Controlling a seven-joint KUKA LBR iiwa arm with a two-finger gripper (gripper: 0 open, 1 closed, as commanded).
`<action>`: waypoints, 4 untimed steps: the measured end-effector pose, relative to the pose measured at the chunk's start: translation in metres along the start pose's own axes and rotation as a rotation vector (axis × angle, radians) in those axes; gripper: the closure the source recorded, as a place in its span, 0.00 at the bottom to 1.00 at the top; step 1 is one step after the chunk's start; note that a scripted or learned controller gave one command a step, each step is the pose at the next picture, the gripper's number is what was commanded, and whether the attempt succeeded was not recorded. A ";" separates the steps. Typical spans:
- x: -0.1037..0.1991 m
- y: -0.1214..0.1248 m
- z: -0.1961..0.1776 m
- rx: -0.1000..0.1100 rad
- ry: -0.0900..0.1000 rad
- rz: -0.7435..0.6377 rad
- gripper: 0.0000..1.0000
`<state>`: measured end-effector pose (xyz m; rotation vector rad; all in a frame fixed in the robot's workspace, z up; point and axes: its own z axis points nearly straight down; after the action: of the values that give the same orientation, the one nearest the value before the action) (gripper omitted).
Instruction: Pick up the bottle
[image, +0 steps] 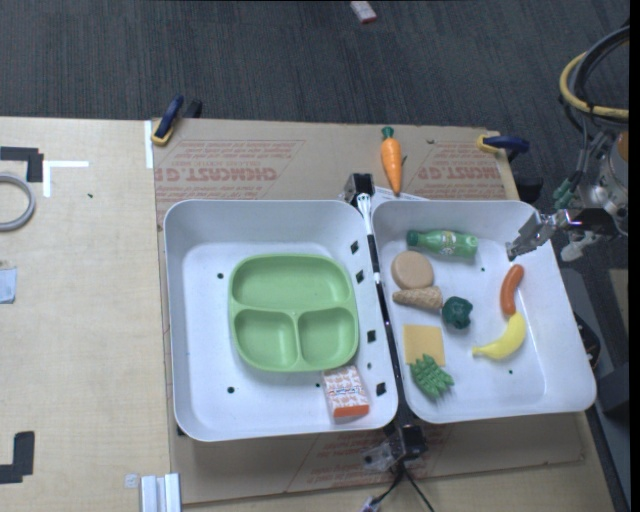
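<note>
A green bottle (443, 242) lies on its side near the far wall of the right bin (560, 390), its cap pointing left. My gripper (528, 238) hangs over that bin's far right corner, roughly a bottle's length to the right of the bottle and apart from it. Nothing shows in the gripper. The arm's wrist and cables run off the view's right edge behind it.
Around the bottle lie a round bun (411, 270), a cone-shaped piece (418, 297), broccoli (458, 312), a red sausage (512, 287), a banana (503, 340), a cheese slice (424, 345) and a leafy green (431, 378). The left bin holds a green divided plate (295, 310) and a small carton (347, 392). A carrot (390, 157) lies beyond the bins.
</note>
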<state>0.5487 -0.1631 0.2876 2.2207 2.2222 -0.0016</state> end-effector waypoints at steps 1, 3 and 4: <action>0.000 0.000 -0.009 -0.001 -0.001 -0.001 1.00; 0.144 -0.071 0.038 0.001 0.000 -0.154 1.00; 0.210 -0.071 0.058 0.001 0.000 -0.161 1.00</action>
<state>0.4773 0.0466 0.2292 2.0348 2.3948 -0.0030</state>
